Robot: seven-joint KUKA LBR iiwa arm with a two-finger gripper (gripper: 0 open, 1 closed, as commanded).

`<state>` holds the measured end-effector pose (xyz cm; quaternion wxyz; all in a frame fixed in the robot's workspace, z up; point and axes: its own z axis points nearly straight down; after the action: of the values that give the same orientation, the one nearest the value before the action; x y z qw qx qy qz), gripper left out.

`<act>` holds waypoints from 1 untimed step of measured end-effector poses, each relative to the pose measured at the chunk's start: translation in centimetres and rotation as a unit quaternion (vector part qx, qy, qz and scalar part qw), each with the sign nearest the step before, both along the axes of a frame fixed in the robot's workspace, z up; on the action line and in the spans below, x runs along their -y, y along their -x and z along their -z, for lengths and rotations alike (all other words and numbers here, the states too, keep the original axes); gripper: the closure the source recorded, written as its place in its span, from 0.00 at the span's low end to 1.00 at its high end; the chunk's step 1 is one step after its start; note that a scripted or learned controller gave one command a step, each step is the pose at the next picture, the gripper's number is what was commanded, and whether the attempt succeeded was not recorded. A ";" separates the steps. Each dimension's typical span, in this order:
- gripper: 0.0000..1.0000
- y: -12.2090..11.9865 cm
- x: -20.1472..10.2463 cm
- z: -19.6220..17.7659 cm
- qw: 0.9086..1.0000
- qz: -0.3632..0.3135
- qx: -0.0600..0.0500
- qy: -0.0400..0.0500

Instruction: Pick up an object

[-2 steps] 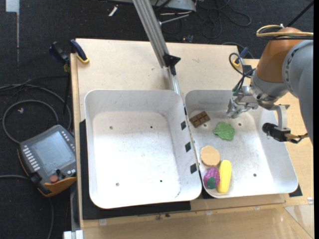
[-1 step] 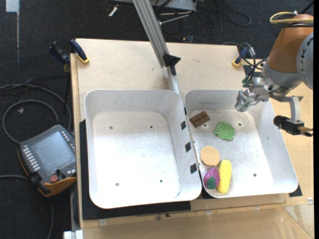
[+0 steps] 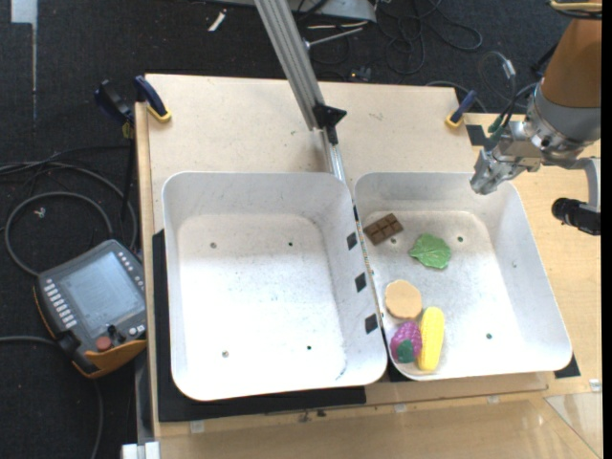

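While the wooden bench [image 3: 249,127] carries two shallow white bins side by side, the left bin [image 3: 191,208] sits apart from all the loose items, which lie in the right bin [image 3: 531,285]. Reaching in from the upper right, the arm [image 3: 574,65] shows its orange band above a grey wrist and slants down and to the left, so that the gripper [image 3: 485,182] hangs over the far right corner of the right bin, near its rim and well apart from the objects; it is too small and blurred to tell how it stands, and nothing can be seen in its grasp. Below it in the bin, a yellow corn cob [image 3: 431,338] lies lengthwise near the front edge, touching a purple bunch of grapes [image 3: 406,340] on its left. Just above those sits a round tan biscuit [image 3: 403,299]. A green leaf [image 3: 431,251] lies nearer the middle, and a brown chocolate bar [image 3: 382,228] rests beside the divider.
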<state>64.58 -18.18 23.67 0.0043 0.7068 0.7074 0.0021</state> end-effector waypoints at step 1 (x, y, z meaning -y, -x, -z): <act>1.00 -0.1 0.0 -3.5 1.000 -0.001 -0.001 0.000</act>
<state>64.70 -18.20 27.20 0.0029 0.7064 0.7078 0.0014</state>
